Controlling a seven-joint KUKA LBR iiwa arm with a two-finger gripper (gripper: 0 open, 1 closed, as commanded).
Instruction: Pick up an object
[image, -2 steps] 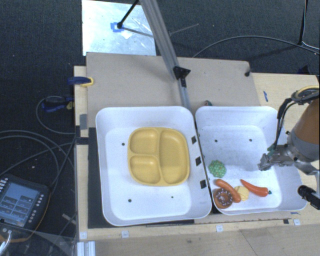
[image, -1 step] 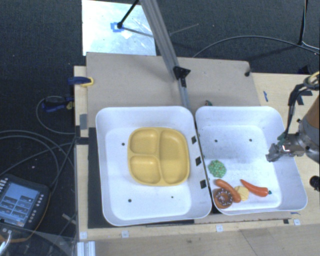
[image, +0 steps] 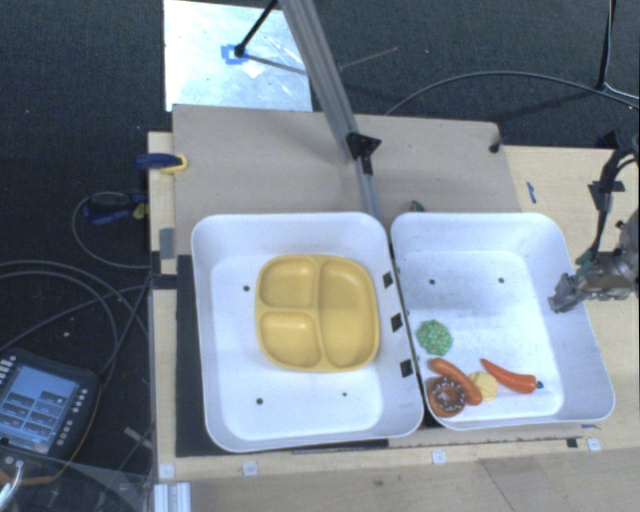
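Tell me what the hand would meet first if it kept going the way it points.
The hand sits at the right bin's right rim, pointing left and down. Straight on, it would likely meet bare bin floor first; the toy food lies nearer the front. Depth is unclear.

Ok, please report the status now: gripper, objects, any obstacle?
Gripper at right bin's right rim, holding nothing seen. Toy foods clustered at near edge, untouched. Nothing blocking them.
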